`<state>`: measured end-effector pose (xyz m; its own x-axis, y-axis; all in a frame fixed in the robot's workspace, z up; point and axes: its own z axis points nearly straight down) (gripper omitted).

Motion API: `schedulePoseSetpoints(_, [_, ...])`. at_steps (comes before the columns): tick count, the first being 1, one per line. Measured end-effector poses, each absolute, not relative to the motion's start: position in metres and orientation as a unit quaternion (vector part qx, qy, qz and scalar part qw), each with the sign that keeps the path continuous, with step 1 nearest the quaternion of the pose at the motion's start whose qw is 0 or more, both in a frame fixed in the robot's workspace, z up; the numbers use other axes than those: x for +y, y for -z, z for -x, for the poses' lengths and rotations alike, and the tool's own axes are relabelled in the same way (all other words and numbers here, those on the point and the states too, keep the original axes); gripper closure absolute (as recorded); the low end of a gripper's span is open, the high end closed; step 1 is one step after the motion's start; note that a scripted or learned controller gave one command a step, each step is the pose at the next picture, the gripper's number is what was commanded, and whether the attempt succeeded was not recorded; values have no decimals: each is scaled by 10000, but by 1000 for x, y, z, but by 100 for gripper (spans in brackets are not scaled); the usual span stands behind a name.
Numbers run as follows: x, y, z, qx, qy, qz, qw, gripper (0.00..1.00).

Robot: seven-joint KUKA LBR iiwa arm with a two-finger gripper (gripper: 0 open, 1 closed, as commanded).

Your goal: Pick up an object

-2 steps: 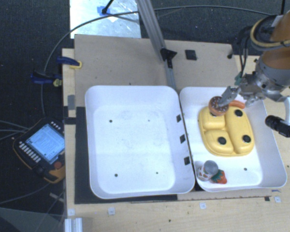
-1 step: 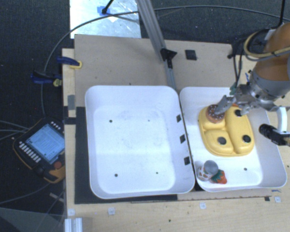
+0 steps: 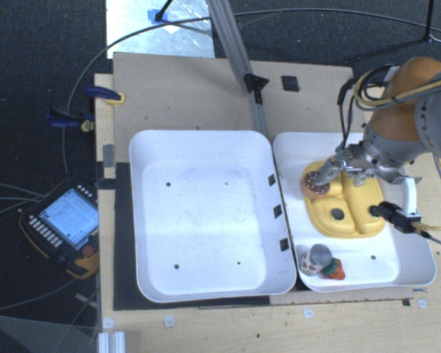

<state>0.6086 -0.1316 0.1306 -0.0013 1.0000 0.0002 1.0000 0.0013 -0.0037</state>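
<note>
In the right bin [image 3: 404, 259], a large yellow plastic object [image 3: 347, 208] lies near the middle. A round pink-and-brown ring-shaped piece [image 3: 314, 183] rests against its upper left corner. My gripper [image 3: 335, 170] hangs low over the spot where these two meet, and its tips are lost against them. The grey wrist and orange band of the arm [image 3: 404, 101] reach in from the right and cover the bin's back right part. A small grey, round-topped item [image 3: 319, 255] and a red-and-green piece [image 3: 334, 270] lie at the bin's front left corner.
The left bin [image 3: 147, 197] sits beside the right one, and black clips [image 3: 278, 210] mark the shared rim. A slanted metal pole [image 3: 231, 35] rises at the back. A handheld pendant [image 3: 65, 223] and cables lie off the bench to the left.
</note>
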Motion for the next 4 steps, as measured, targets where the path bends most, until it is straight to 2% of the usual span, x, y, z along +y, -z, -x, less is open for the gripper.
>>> schedulePoseSetpoints(1, [-125, -104, -616, -7100, 87, 7041, -19, 0])
schedulePoseSetpoints(2, [-120, -119, -620, -7116, 153, 7024, -31, 100])
schedulePoseSetpoints(3, [-119, -163, -625, -7091, 20, 7051, -28, 100])
schedulePoseSetpoints(4, [-123, -223, -619, -7084, 24, 7058, -35, 100])
